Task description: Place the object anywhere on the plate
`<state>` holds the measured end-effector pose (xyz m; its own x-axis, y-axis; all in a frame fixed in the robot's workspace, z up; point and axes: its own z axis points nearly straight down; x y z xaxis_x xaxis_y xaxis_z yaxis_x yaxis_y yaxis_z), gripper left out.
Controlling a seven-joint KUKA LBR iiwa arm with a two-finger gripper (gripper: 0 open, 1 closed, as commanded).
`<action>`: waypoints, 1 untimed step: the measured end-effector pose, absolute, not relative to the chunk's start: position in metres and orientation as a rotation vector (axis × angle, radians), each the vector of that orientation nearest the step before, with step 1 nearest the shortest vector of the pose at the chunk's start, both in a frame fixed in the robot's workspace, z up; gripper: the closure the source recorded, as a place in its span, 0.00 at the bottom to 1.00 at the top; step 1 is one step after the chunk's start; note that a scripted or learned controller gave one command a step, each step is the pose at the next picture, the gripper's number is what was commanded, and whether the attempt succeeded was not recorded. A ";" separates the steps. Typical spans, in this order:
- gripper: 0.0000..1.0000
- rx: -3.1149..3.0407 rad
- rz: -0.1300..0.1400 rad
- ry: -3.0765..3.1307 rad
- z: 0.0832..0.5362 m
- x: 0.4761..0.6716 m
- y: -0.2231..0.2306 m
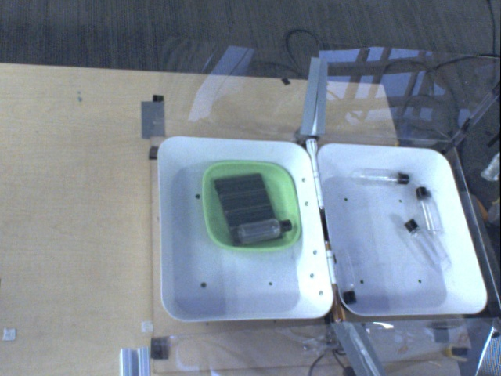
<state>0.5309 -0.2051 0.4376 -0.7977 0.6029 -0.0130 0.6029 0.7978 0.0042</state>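
Note:
A green square plate (pixel 215 180) sits in the left bin (pixel 235 288). On the plate lies a dark ribbed rectangular block (pixel 243 197). A clear vial with a black cap (pixel 262 230) lies across the plate's near edge, touching the block. Three more clear vials with black caps lie in the right bin (pixel 391 288): one (pixel 380 178) near the far wall, one (pixel 427 208) upright in the picture toward the right, and one (pixel 427 243) slanting below it.
A grey metal post (pixel 313 100) stands behind the seam between the two bins. A small grey bracket (pixel 153 117) sits on the wooden bench left of the bins. Cables and clear panels crowd the far right corner.

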 end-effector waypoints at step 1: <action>0.00 0.586 -0.003 3.073 0.438 0.531 -0.204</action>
